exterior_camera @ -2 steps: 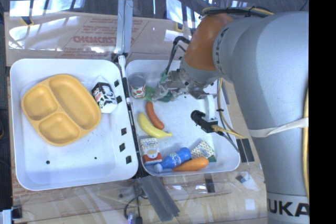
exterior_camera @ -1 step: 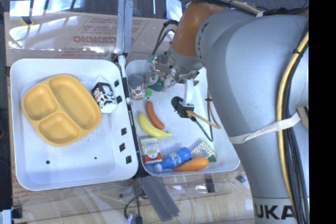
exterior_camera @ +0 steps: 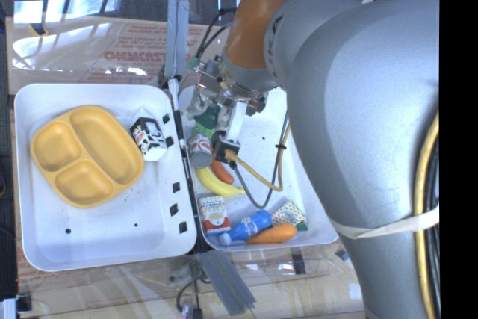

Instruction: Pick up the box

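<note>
The box (exterior_camera: 214,214), small with a red-and-white label, lies at the lower left corner of the right bin (exterior_camera: 314,231), beside a blue bottle (exterior_camera: 250,225) and a carrot (exterior_camera: 272,234). The end effector (exterior_camera: 205,116) hangs well above it in the frame, near a can (exterior_camera: 200,150) and a banana (exterior_camera: 218,181). Its state cannot be told.

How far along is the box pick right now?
Done: nothing that I can see; the small black-and-white box lies in the left white bin beside the yellow divided plate. In hand: the gripper is low over the right white bin, above the banana. Left: cross over, grasp, lift.
</note>
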{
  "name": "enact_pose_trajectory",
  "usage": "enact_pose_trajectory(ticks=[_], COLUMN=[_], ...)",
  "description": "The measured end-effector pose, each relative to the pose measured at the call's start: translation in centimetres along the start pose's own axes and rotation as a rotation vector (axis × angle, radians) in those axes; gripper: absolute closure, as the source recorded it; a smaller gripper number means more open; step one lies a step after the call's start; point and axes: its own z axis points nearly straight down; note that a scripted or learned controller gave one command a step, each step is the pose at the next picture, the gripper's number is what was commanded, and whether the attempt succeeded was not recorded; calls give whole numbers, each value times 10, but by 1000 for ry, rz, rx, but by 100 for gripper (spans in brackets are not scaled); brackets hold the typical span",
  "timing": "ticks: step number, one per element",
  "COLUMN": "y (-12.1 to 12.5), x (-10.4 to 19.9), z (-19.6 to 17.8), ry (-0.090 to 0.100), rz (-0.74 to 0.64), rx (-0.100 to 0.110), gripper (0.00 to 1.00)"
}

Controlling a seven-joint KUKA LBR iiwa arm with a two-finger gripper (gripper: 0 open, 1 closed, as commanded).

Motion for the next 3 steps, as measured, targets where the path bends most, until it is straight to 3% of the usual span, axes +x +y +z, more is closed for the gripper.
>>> enact_pose_trajectory(ticks=[1, 2, 3], y=[2, 0, -1], x=[4, 43, 45], z=[-3, -33, -41], ry=[0, 0, -3], rz=[146, 505, 494], rx=[0, 1, 5], gripper=[100, 100, 100])
